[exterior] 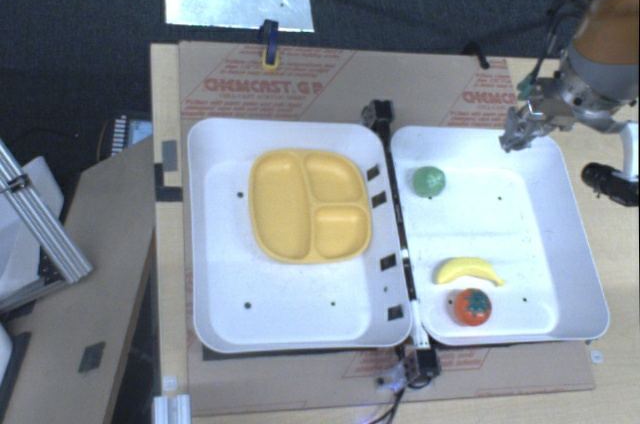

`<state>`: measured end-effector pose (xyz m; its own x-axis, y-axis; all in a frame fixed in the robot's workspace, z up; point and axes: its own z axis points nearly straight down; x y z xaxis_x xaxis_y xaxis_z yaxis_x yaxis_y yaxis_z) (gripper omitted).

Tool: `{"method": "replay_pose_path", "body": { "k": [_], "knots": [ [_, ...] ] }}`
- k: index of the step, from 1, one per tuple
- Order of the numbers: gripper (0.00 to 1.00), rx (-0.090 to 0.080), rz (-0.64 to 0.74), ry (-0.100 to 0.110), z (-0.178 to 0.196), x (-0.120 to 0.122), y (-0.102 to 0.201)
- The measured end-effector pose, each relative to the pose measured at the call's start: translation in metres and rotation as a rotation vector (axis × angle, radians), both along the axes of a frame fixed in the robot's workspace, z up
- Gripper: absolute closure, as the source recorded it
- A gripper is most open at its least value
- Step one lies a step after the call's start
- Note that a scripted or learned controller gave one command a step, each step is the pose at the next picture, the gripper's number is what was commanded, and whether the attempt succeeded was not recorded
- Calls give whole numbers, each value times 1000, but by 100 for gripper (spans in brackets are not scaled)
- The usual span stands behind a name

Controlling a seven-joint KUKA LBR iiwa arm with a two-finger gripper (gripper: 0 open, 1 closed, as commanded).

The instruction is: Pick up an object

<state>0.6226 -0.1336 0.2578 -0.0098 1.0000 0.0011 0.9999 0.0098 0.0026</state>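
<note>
Green ball lies in right bin, hand near.

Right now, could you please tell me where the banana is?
The banana lies in the right bin, toward its near edge, just above the tomato and well below the green ball.

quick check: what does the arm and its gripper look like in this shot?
The arm has an orange band above a grey, rounded wrist section. Thin dark cables run along it near the top. The gripper is a small grey metallic piece at the end; finer detail is too blurred to tell.
</note>
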Motion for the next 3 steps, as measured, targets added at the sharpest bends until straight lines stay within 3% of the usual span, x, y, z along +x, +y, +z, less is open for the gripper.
{"method": "replay_pose_path", "body": {
  "k": [3],
  "knots": [
    [100,0,0,2,4,-16,148]
  ]
}}
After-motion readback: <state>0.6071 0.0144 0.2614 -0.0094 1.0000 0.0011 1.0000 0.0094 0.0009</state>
